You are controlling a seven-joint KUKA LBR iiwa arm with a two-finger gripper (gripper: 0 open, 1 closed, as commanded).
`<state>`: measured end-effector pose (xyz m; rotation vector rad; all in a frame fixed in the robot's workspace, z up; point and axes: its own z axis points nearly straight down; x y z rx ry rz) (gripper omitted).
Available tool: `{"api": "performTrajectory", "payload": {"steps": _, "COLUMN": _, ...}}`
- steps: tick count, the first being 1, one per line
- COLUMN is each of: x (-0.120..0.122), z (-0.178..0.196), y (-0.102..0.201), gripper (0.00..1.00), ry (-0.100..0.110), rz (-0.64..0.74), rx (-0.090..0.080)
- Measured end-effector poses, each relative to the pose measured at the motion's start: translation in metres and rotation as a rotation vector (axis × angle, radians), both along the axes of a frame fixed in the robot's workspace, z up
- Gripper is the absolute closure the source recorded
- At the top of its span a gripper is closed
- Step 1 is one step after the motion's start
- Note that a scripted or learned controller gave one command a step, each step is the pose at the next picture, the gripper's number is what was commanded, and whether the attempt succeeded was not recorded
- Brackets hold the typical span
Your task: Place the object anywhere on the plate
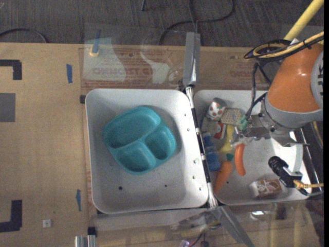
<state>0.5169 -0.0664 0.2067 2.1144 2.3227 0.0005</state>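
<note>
The teal plate [140,139] in the left bin [103,107] bears nothing yet, the toys [226,153] lie in the right bin [288,194], and the claw [245,131] hangs over them, its state untellable.

Divided plate [139,138] in left bin [103,184]; toy carrot [223,175], sausage [239,159], small carton [267,188] among clutter in right bin [241,195].
</note>
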Motion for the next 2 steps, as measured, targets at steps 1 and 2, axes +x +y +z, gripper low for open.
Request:
{"api": "performTrajectory", "payload": {"steps": 1, "x": 0.047, "z": 0.079, "y": -0.006, "gripper": 1.0, "ry": -0.001, "rz": 0.165, "rx": -0.001}}
{"api": "performTrajectory", "payload": {"steps": 2, "x": 0.051, "z": 0.098, "y": 0.004, "gripper": 1.0, "ry": -0.003, "rz": 0.183, "rx": -0.002}}
